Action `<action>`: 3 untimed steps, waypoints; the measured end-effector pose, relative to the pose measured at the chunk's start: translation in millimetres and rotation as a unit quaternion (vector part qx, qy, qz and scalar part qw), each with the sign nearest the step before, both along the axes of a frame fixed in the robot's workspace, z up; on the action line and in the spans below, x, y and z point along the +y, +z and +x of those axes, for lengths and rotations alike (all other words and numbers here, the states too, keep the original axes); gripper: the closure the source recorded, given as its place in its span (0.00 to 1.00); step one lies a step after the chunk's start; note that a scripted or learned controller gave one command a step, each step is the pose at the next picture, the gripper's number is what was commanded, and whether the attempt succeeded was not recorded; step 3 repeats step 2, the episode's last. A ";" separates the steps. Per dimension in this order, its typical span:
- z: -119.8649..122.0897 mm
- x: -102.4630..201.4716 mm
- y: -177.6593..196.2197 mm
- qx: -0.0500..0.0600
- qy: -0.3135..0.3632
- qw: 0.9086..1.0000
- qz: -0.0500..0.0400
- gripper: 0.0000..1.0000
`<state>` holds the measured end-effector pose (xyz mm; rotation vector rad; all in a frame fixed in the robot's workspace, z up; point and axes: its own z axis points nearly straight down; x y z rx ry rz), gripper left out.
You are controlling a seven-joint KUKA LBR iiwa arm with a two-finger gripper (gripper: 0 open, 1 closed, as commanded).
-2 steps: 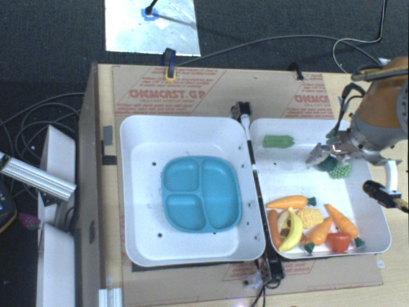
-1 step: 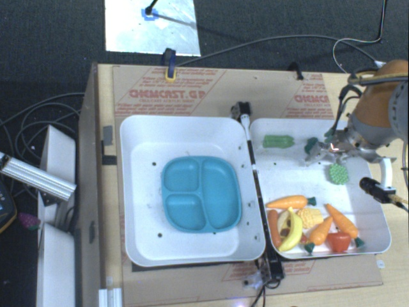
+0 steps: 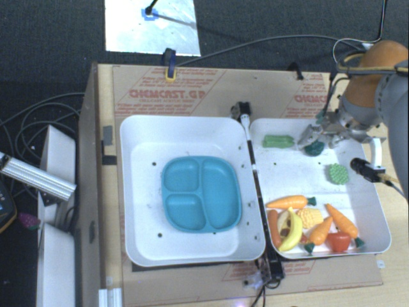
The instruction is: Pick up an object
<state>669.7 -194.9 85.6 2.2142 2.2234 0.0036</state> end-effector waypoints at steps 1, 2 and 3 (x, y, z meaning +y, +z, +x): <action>1.0 -0.4 11.5 -0.002 0.001 1.000 -0.001 1.00; 0.4 70.2 72.2 -0.001 0.001 1.000 0.001 1.00; 0.4 70.2 72.2 -0.001 0.001 1.000 0.001 1.00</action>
